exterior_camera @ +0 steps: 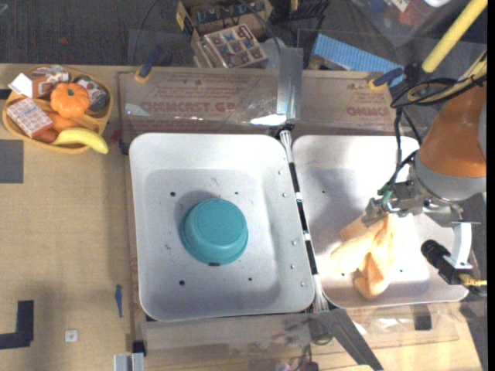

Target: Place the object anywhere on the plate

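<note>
Item: tan object (370, 257), soft and floppy in look, possibly bread or cloth, its kind unclear. It is hanging and draping in the right bin (340, 168), toward 5 o'clock of that bin.

Gripper (384, 209): sitting at the object's 12 o'clock end and appearing to be pinching its top corner; the rest is trailing down toward 6 o'clock onto the bin floor.

Destination: teal plate (215, 231), resting at the centre of the left bin (155, 161), at 9 o'clock from the object and well apart.

Risks, as judged: a thin corner grip is likely slipping under the object's weight; the dangling tail is liable to be catching on the divider wall between bins during transfer.
</note>
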Motion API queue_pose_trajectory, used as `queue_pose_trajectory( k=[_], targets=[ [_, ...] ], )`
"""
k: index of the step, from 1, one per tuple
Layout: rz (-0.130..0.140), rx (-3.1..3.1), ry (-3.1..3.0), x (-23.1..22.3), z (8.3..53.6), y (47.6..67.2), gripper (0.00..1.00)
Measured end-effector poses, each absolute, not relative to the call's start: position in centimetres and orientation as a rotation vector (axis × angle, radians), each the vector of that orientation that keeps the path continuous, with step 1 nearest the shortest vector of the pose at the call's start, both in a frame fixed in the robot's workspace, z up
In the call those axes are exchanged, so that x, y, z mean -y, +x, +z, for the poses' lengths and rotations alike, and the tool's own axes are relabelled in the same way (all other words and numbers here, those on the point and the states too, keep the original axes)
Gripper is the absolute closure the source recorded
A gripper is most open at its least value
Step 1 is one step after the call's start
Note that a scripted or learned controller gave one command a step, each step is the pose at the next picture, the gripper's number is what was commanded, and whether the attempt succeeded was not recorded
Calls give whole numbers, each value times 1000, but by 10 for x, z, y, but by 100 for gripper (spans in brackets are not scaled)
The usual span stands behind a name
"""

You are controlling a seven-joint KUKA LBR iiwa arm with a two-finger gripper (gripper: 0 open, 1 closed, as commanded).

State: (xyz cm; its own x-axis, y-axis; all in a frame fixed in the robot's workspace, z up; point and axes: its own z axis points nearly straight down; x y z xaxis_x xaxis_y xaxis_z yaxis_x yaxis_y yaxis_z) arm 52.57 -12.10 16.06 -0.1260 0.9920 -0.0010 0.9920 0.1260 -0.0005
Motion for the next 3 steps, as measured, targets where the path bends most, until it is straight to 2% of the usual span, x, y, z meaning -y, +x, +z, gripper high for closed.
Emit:
queue_pose_trajectory(
  k=[1,2,3],
  targets=[
    [0,-2346,2088,124,216,534,100],
    [1,-2344,2086,125,225,535,100],
    [0,-2716,1581,81,216,530,100]
  ],
)
